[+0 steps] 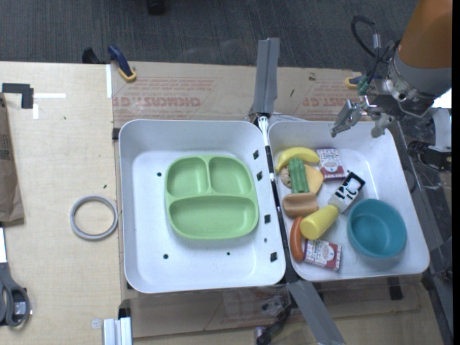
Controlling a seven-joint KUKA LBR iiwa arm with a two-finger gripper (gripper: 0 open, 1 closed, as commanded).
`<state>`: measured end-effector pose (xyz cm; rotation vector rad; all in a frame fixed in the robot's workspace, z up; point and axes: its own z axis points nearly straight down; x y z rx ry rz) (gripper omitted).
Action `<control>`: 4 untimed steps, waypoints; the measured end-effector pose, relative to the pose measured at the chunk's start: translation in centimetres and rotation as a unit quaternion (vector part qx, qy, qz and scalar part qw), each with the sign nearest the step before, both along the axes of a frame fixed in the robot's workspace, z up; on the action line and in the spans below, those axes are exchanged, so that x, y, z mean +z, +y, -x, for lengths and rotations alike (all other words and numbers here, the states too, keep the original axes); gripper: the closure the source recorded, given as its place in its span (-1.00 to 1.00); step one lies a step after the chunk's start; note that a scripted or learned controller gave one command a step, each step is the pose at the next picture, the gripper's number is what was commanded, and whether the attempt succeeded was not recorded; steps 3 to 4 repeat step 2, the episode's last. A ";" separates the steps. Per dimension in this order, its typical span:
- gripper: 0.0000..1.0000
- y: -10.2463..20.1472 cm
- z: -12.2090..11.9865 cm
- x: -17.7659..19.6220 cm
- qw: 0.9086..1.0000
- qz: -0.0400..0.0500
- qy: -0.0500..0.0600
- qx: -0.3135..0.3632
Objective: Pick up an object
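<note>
Two shallow white bins sat side by side on the worktop point(57, 157). The left bin point(136, 214) held one item, a green divided plate point(211, 196), lying flat near its centre with the two small compartments toward the far wall.

The right bin point(410, 185) held a clutter of small objects. Taking the blue bowl point(376, 227) as landmark: it stood upright toward the near right corner of that bin. Just left of it lay a yellow bottle-shaped piece point(318, 221), long axis slanting from near-left to far-right, narrow end toward the bowl's far side. A black-and-white block point(350, 190) lay just beyond the bowl's far-left rim. A red sausage-like piece point(296, 238) lay left of the bowl, long axis running near to far. A red-and-white packet point(322, 254) lay at the bowl's near left; a similar packet point(330, 163) lay well beyond it. A banana point(295, 157) lay far left of the bowl, curved, long axis running left to right. A green piece point(298, 176) rested on a tan one point(300, 204) between banana and sausage.

The gripper point(363, 123) hung over the far edge of the right bin, well beyond the bowl, jaws apart and holding nothing
</note>
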<state>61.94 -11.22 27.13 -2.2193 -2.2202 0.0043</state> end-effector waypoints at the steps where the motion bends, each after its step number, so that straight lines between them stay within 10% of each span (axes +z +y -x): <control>1: -1.00 0.7 2.1 -16.6 1.000 0.000 -0.001 0.010; 2: -1.00 0.8 -2.8 -17.6 1.000 0.001 0.009 -0.027; 4: -1.00 0.8 -2.8 -17.6 1.000 0.001 0.009 -0.027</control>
